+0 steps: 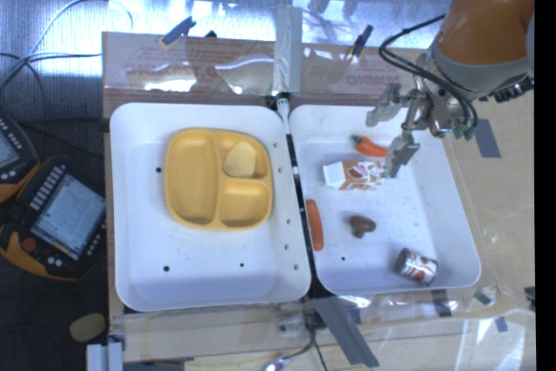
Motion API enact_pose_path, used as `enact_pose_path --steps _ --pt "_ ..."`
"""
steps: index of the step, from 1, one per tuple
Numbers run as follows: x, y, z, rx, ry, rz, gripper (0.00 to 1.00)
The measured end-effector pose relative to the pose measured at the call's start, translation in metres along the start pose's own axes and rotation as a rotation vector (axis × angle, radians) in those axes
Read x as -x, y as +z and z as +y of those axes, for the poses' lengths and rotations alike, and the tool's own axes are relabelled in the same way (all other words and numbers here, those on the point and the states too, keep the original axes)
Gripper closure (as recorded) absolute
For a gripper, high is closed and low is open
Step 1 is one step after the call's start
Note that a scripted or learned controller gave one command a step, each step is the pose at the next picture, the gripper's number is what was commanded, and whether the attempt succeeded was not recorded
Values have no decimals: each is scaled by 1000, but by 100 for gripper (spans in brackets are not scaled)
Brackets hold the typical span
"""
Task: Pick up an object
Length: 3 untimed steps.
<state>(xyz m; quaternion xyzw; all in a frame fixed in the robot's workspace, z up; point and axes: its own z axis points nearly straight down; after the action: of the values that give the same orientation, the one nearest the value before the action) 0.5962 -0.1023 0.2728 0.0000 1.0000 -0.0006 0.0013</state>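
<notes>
Orange carrot (371,147) near right bin's (452,213) far edge, between spread, empty gripper (391,137) fingers; carton (352,175) just beside. Risk: closing fingers catch carton, carrot rolls free.

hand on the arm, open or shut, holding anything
hand: open, holding nothing, over the right bin by the carrot.
</notes>
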Motion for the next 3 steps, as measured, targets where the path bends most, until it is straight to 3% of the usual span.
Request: enact_pose_path --steps 1,2,3 --pt "-55 170 -19 0 -155 2 0" --pt "40 183 -23 0 11 -10 0" --pt "42 171 -23 -4 10 -16 100"
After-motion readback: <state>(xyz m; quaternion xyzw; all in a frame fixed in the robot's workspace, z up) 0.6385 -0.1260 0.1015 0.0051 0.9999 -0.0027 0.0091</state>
